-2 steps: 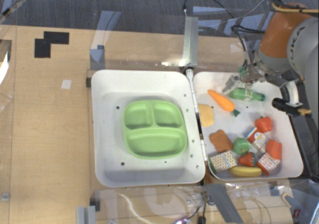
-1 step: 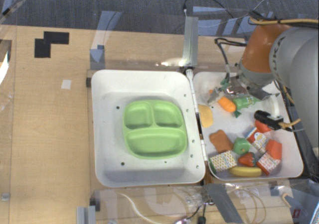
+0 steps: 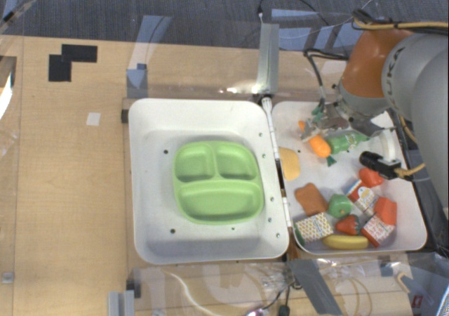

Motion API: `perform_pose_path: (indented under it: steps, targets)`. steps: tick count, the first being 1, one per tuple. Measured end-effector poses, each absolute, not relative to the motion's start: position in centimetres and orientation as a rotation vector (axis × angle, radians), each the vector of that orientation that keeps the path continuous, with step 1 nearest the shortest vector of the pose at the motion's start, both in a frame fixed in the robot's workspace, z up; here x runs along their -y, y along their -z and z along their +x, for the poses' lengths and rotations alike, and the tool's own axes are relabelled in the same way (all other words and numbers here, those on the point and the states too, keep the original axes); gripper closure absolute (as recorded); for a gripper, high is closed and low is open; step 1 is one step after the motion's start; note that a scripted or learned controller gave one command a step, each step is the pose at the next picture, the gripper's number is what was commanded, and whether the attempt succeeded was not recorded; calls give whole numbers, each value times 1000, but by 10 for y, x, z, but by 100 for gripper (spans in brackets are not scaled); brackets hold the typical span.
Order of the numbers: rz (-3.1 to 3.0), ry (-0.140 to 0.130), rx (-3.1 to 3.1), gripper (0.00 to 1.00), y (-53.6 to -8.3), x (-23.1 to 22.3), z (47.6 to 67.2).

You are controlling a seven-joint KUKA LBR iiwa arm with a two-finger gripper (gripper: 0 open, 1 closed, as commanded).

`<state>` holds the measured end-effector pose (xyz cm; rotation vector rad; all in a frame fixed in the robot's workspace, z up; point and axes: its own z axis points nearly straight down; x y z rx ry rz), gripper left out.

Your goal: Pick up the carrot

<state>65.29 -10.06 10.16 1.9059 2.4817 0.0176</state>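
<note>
At the near edge of the right bin [image 3: 421,234] we find a banana [image 3: 345,241], flanked by small cartons [image 3: 314,226], a red pepper [image 3: 348,224] and a green apple [image 3: 340,205]. Behind these lie a brown slab [image 3: 310,199] and a pale yellow piece [image 3: 288,163] by the bin's left wall. Farther back, the carrot [image 3: 320,145] rests on the bin floor, touching a green bottle-shaped item [image 3: 344,143] on its right. The claw [image 3: 325,120] sits just beyond the carrot; we cannot tell its finger state. The left bin [image 3: 151,167] carries a green divided plate [image 3: 218,182] on the table [image 3: 63,188].
</note>
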Motion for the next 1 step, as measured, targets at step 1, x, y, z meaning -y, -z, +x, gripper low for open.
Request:
perform_pose_path:
  steps: [1]
  targets:
    - [1675, -8, -2649, 100, -188, 26, 671]
